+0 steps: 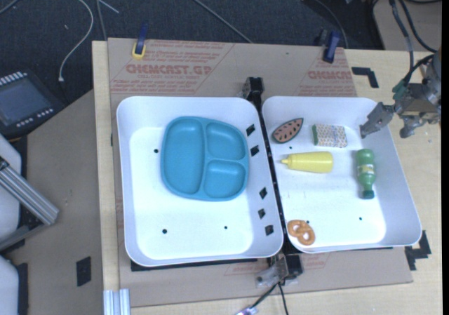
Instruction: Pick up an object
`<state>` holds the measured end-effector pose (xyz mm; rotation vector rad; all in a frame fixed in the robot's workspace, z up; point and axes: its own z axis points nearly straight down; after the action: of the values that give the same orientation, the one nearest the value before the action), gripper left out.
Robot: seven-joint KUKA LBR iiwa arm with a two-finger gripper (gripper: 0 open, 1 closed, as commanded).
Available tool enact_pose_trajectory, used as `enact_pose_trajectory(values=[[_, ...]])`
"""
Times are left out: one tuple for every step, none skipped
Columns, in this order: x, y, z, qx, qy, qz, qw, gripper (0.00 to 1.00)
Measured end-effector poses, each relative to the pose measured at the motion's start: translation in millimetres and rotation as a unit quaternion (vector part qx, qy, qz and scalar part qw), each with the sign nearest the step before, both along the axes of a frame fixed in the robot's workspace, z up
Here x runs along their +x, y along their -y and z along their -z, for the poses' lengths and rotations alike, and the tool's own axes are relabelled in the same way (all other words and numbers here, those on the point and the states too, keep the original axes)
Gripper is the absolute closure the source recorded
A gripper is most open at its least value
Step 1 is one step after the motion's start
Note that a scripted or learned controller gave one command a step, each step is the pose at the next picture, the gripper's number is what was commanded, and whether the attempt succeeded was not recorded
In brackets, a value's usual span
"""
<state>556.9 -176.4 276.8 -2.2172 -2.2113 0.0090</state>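
Grey gripper (390,123) hangs over the right bin's (393,229) far right edge, its fingers spread and holding nothing. Nearest below-left of the jaws stands the green bottle (365,172); further left lie the sponge (330,135), yellow bottle (309,162) and brown cookie (287,130). Pretzel (301,231) lies well apart.

You can read red block lettering printed on the brown cardboard sheet (210,54) that lies under the two bins: behind the left bin it spells something close to "CHEMCAST GP" (168,67), with a line of smaller red print above it too fine to make out. Behind the right bin you see the same red lettering (324,76) again, only partly legible. You'll find no other readable text.
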Motion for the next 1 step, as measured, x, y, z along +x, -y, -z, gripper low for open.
enact_pose_trajectory(values=[[1.9, -0.3, -5.6, -0.0013, 0.005, -0.001, 1.0, 0.0]])
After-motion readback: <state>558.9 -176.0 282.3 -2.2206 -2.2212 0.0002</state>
